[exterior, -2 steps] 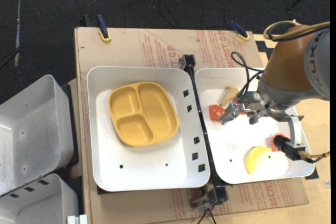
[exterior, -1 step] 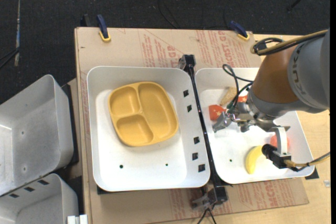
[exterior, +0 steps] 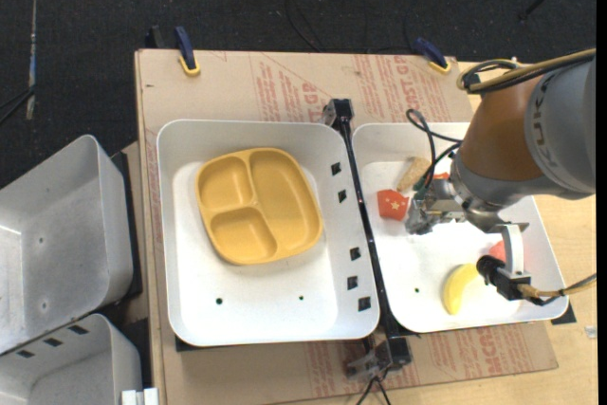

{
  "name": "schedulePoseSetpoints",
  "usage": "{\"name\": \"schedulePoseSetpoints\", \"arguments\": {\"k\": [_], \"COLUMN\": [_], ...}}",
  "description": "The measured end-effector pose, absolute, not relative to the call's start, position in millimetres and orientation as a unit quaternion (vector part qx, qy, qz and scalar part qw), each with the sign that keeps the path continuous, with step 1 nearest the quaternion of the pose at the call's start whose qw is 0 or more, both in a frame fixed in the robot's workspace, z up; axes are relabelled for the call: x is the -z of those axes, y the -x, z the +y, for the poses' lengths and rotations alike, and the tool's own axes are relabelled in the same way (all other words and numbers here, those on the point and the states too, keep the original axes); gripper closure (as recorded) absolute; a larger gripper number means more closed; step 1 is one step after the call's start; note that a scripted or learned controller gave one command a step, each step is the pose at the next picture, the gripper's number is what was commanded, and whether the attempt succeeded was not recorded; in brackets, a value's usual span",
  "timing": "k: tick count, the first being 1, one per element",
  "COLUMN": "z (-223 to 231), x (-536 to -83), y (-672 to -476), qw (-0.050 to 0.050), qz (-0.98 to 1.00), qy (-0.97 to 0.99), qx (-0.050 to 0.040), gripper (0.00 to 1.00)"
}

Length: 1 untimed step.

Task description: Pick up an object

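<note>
Reaching in from your right, the gripper (exterior: 422, 215) hangs low over the right bin (exterior: 398, 303); you cannot tell how it is set. Just beside it on its left lies a small red block (exterior: 392, 203) with a yellow mark on its face. Above that rests a tan stick-like piece (exterior: 412, 173). Nearer you sits a yellow banana-shaped piece (exterior: 460, 287). Across the divider, the left bin (exterior: 190, 308) carries 1 yellow 3-compartment plate (exterior: 258, 204).

Grey arm (exterior: 569, 123) — broad orange band (exterior: 507, 142), black cables looping over it.
</note>
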<state>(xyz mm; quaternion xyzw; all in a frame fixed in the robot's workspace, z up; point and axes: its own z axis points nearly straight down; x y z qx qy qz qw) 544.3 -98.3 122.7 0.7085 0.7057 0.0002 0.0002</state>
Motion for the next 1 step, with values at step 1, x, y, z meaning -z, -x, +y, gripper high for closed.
{"name": "schedulePoseSetpoints", "arguments": {"k": [1], "z": [-106.5], "x": [-173.0], "y": [-539.0], "qw": [0.003], "qz": [0.706], "qy": [-0.708], "qx": [-0.0012], "gripper": [1.00]}}
